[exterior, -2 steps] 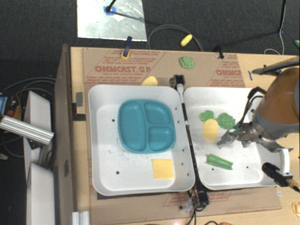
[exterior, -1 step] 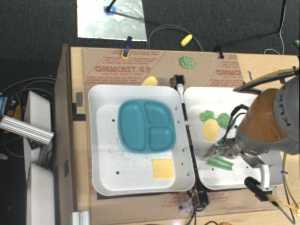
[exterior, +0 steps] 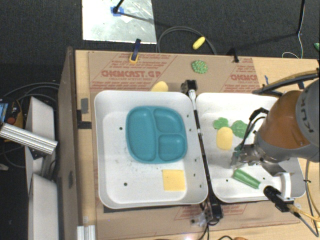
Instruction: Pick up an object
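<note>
You are looking down on a tabletop (exterior: 125,66) covered in printed brown cardboard, standing on dark carpet with cables trailing at the left and far side. Two shallow white bins sit side by side on it. The left white bin (exterior: 107,134) holds a teal plastic divided plate (exterior: 156,134) near its middle and a flat yellow square block (exterior: 174,180) at its near edge. The right white bin (exterior: 212,184) holds a pale yellow rounded piece (exterior: 224,138), leafy green toy pieces (exterior: 235,126) just beside it on the far side, and a green cylinder-shaped piece (exterior: 246,178) lying tilted nearer you. The grey and orange arm (exterior: 287,129) covers the right part of that bin. Its end effector (exterior: 240,156) sits low between the yellow piece and the green cylinder; you cannot tell its state from here. A green studded disc (exterior: 199,66) and a yellow lump (exterior: 160,87) lie on the cardboard beyond the bins.
</note>
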Robot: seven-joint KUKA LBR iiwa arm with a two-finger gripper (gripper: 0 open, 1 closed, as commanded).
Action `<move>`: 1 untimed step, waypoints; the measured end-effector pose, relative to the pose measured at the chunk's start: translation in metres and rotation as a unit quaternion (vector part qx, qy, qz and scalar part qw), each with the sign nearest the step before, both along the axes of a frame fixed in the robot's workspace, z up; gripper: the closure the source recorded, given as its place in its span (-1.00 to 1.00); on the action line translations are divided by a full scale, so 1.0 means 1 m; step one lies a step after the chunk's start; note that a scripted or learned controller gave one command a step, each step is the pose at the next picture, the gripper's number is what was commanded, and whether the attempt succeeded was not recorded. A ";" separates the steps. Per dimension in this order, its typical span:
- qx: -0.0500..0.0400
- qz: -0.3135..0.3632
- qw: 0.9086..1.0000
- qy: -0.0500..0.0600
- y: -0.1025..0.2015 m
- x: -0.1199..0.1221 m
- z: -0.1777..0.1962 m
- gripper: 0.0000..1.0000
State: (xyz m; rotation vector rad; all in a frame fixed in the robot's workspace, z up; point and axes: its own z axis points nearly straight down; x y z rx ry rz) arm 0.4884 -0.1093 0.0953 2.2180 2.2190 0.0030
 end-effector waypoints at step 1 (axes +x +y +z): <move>-0.003 0.003 1.000 -0.006 -0.046 0.092 0.084 1.00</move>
